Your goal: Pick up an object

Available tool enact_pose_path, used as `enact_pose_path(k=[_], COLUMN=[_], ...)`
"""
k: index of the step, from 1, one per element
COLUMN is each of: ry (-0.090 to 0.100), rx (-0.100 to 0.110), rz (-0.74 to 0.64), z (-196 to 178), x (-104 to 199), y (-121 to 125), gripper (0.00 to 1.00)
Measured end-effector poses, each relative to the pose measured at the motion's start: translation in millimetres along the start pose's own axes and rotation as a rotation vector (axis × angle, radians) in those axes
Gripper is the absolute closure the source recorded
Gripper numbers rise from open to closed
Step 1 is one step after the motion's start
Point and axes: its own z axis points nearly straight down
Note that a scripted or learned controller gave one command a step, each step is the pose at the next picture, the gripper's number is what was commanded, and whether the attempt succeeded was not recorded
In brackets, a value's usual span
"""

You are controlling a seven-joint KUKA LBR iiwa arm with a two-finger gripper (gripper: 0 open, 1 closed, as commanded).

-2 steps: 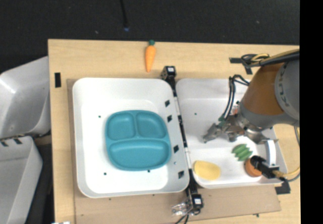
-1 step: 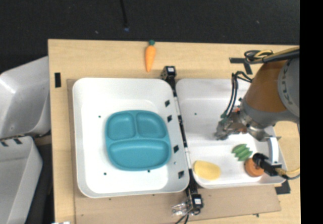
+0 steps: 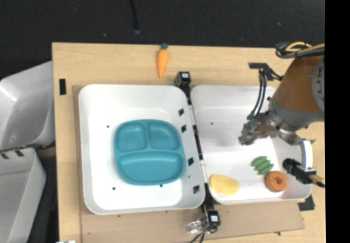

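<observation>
The arm [image 3: 298,91] is cut off at the right of the frame, and its wrist hides part of the right bin [image 3: 219,102]. The gripper [image 3: 246,135] is blurred and dark, so its fingers cannot be made out. At the left edge, a white container [image 3: 22,110] is cropped.

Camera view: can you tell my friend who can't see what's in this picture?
A grey and orange robot arm reaches into the right white bin, its end effector low above the bin floor near a green toy, an orange ring and a yellow lump. The left bin holds a blue divided plate; a toy carrot lies on the bench.
</observation>
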Motion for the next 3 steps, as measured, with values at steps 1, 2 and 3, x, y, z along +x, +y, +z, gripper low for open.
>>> enact_pose_path(k=[1,2,3], ry=[-0.001,0.000,0.003], rx=[-0.003,-0.001,0.004], rz=[-0.005,-0.006,-0.009], z=[-64,-100,-99], x=[0,-1,57], y=[-2,0,-2], gripper=[1.00,1.00,1.00])
